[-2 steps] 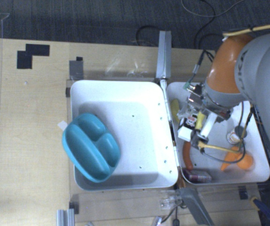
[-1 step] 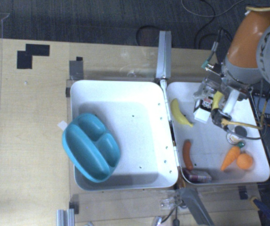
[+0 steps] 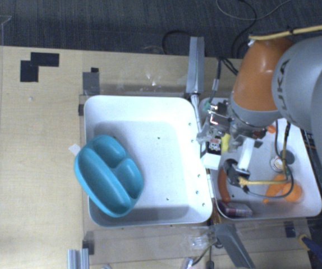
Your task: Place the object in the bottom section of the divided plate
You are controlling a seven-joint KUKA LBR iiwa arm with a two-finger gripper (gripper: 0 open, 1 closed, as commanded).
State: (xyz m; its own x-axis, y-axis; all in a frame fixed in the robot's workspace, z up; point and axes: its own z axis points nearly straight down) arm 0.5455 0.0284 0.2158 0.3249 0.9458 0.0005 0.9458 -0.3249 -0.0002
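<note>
A blue divided plate (image 3: 109, 175) lies at the left side of the left bin (image 3: 166, 122), its edge riding over the bin's left wall. Its large section is toward the lower left, and two smaller sections sit at the top and right. My gripper (image 3: 229, 145) hangs low over the left edge of the right bin (image 3: 312, 203), beside the wall between the bins. The wrist hides what is under it. An orange object (image 3: 284, 190) lies in the right bin, right of the gripper. A dark reddish cylinder (image 3: 237, 210) rests at that bin's front edge.
A small metal ring (image 3: 276, 163) lies in the right bin under a black cable. A brownish curved piece (image 3: 222, 185) shows at that bin's left wall. The grey and orange arm (image 3: 284, 77) covers the upper right bin. Metal brackets stand at the bin corners.
</note>
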